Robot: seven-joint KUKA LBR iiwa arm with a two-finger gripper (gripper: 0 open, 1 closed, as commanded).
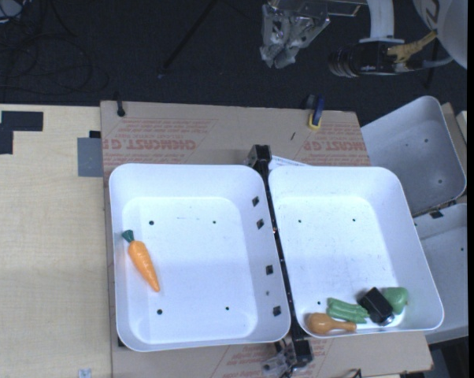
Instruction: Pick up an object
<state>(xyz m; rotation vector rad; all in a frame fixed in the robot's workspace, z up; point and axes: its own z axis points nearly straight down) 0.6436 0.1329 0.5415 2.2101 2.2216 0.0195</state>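
A pale wooden tabletop (40, 235) carries a cardboard sheet (221, 136), and on it sit two shallow white bins side by side, with dark floor and cables beyond. The gripper (286, 39) hangs high at the far edge, above the dark floor and well apart from both bins; whether it is released or clenched cannot be told from here, and nothing is seen in it. In the left bin (182, 181) a carrot (142, 263) lies alone near the left wall, orange with a small green top, its long axis running slantwise from the green end at upper left to the tip at lower right. It lies well down and to the left of the gripper. In the right bin (339, 183) the near right corner holds a tight cluster: an orange-tan piece (329, 324), a green pod (346, 309), a black block (375, 305) and a green lump (396, 296), touching or overlapping. The carrot looks the easier pick, since it stands clear of neighbours, though it is close to the wall.
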